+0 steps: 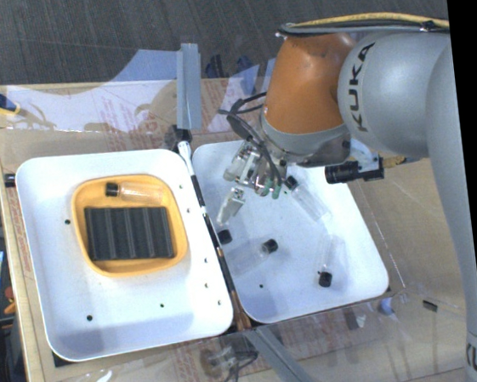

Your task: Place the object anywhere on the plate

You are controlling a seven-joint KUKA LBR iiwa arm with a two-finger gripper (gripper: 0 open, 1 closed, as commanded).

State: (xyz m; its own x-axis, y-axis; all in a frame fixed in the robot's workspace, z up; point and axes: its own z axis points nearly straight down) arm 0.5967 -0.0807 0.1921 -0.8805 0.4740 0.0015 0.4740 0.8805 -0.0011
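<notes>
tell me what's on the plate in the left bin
On the plate lie a dark ribbed insert and, at its top edge, a clear tube with a dark cap. The insert hides whatever is beneath it.

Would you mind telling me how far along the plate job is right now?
Done: one clear tube already lies on the yellow plate in the left bin. In hand: the tool hovers over the right bin. Left: more tubes, such as one, remain there.

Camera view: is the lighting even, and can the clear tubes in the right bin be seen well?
In the camera view the light is soft and even; the arm shades the right bin, where the clear tubes look faint, only their dark caps distinct.
</notes>
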